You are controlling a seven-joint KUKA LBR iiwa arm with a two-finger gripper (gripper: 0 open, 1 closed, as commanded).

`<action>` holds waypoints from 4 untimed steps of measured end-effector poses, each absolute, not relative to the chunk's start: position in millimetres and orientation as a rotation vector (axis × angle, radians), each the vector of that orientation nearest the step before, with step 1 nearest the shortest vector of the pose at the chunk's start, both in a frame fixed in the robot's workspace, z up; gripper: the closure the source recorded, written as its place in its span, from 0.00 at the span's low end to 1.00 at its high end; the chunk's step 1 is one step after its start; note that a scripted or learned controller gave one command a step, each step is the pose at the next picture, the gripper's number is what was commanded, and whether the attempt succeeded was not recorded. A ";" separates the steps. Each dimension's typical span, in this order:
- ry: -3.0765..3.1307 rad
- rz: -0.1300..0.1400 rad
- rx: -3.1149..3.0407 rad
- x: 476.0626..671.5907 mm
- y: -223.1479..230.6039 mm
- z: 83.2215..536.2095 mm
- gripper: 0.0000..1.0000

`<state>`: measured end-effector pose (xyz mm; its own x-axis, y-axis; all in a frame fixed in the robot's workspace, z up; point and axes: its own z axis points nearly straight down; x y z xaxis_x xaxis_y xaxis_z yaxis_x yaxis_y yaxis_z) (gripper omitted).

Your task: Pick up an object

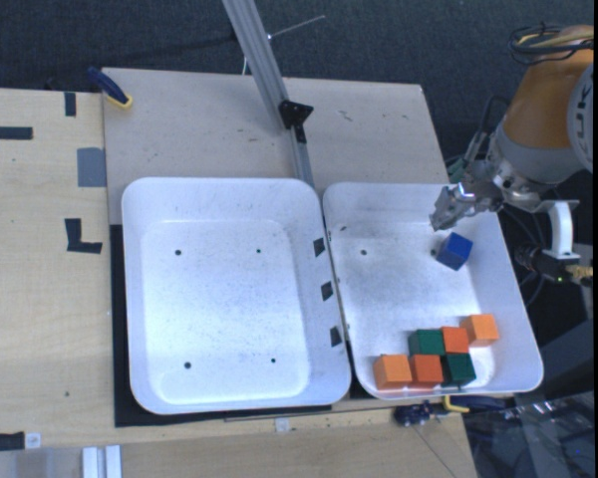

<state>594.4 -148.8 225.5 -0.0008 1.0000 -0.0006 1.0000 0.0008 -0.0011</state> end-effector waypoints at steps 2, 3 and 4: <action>-2.227 -0.001 -2.212 578.8 -47.1 239.0 1.00; -2.227 0.001 -2.213 574.9 -0.3 232.6 1.00; -2.225 0.003 -2.213 556.6 44.0 226.5 1.00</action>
